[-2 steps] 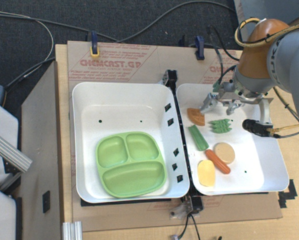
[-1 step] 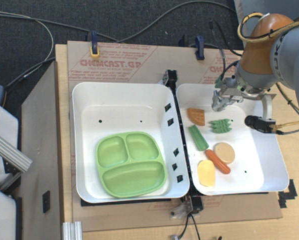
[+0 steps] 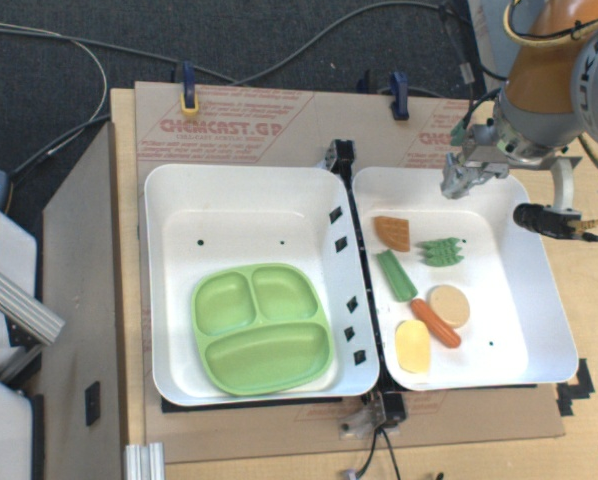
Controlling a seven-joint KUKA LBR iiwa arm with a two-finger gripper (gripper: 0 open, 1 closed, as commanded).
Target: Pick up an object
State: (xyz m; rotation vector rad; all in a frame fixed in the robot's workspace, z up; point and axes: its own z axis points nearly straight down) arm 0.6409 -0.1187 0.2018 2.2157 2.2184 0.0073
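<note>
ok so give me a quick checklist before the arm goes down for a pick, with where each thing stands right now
1. Objects in the right bin to pick: ok. A brown piece, green leafy piece, green pod, round tan piece, orange carrot and yellow piece lie there.
2. End effector over the right bin: ok, at its far edge.
3. End effector above a chosen object: not ok, the pieces lie nearer the camera.
4. Target stands apart: not ok for the carrot, which touches the tan and yellow pieces; ok for the leafy piece.
5. Fingers open: cannot tell.
6. Green tray away from the pick: ok, in the left bin.
</note>
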